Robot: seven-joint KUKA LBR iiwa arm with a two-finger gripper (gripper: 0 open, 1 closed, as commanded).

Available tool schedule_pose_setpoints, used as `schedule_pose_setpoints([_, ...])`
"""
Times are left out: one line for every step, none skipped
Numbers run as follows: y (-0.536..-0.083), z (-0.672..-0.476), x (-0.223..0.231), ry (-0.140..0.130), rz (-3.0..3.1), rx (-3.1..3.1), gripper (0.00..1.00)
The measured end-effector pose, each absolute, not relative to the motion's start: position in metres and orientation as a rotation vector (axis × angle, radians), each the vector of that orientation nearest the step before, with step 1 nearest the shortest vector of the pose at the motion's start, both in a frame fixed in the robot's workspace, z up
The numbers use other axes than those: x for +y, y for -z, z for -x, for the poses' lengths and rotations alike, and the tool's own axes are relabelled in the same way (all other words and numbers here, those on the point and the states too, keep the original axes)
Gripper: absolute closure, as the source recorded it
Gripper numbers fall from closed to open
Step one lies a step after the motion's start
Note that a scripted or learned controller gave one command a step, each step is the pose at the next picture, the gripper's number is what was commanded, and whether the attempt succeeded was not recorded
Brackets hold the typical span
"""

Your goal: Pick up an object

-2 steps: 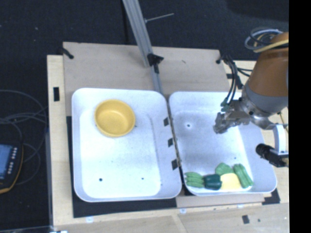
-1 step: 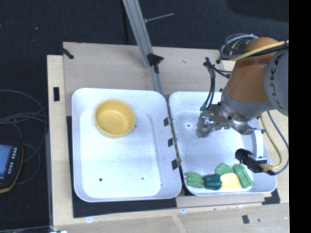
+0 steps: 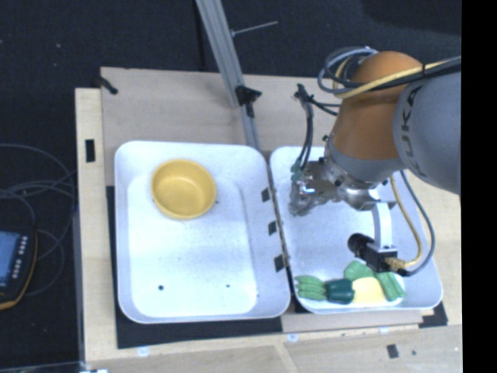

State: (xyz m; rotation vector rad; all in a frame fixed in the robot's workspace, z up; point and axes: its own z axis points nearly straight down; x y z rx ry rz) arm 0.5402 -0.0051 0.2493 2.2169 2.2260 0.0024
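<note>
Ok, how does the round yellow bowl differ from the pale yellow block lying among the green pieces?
The round yellow bowl sits alone in the left white bin; the pale yellow block is crowded between green pieces at the right white bin's near edge. The bowl is larger, round and hollow; the block looks smaller and solid. The bowl's yellow is deeper. Both lie apart from the hand.

- Worktop (image 3: 178, 107): pale wood, carrying both bins, well out around the jaws on all sides.
- Metal rail (image 3: 221, 41): grey, running at a slant from the top edge down to the seam between the bins, ending up and left of the jaws.
- Handheld pendant (image 3: 12, 263): dark with a blue screen, at the far left edge, well apart from the jaws.
- Cables (image 3: 39, 185): looping on the dark floor above the pendant.
</note>
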Motion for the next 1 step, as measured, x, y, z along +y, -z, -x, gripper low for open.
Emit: schedule_pose_setpoints([-0.2550,-0.5356,0.0443,-0.002,-2.217,2.226,1.00])
